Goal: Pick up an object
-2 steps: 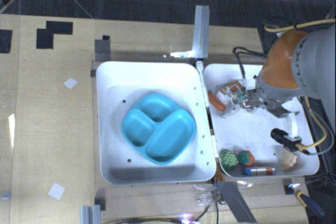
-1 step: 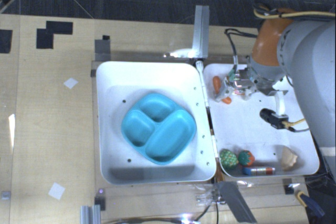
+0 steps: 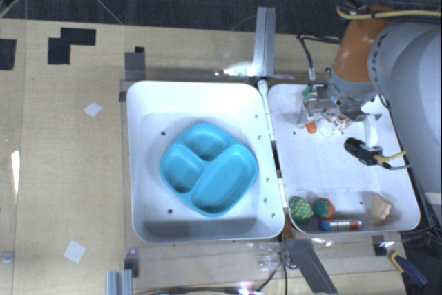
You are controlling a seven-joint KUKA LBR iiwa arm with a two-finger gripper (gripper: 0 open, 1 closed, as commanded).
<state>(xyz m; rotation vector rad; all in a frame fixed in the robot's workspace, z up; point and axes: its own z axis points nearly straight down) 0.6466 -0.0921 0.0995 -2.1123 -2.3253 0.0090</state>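
Left bin: blue three-compartment tray, lying flat near the middle. Right bin: along the near wall, a green ball, an orange-and-green ball, a marker and a tan lump (candidate objects, all well apart from the gripper). Far end of the right bin: gripper, low over the floor, an orange bit just beside it; finger spread not discernible. Above it, the orange-banded arm.
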